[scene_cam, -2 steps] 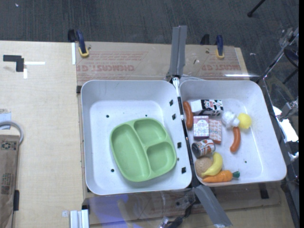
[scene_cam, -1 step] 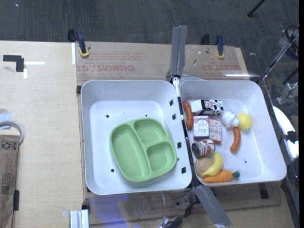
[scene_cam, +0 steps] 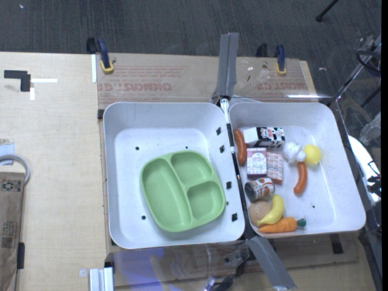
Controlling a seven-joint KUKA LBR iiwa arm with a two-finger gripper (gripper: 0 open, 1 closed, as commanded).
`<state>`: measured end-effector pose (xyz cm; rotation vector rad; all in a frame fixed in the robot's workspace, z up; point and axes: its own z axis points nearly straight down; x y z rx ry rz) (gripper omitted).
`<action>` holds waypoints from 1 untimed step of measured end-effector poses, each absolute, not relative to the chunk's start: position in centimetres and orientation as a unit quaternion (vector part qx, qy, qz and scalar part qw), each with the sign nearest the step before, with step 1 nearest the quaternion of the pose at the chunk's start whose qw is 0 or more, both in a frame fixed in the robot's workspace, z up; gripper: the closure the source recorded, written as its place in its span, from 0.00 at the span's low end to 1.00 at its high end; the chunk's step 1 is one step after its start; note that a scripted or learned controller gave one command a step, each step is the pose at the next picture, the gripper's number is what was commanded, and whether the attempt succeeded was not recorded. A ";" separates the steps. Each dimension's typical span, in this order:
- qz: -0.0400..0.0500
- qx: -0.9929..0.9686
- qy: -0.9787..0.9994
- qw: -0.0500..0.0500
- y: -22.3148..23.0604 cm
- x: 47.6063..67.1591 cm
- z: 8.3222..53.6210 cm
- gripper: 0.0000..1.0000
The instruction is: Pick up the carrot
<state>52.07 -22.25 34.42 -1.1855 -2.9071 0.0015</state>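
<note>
The carrot [scene_cam: 279, 225] is orange with a small green top and lies flat along the front wall of the right bin [scene_cam: 339, 162]. Its green end points right. A yellow banana [scene_cam: 274, 211] and a round brown bun [scene_cam: 260, 211] rest against it on its far side.
The right bin also holds a can [scene_cam: 259, 189], two small boxes [scene_cam: 264, 163], a black-and-white carton [scene_cam: 270, 135], two sausages [scene_cam: 240, 147] [scene_cam: 300, 179], a lemon [scene_cam: 311, 154] and a white item [scene_cam: 292, 151]. A green divided plate [scene_cam: 182, 190] lies in the left bin [scene_cam: 121, 162].
</note>
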 end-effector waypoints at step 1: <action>0.000 -0.276 -0.961 0.001 -22.2 49.9 33.2 1.00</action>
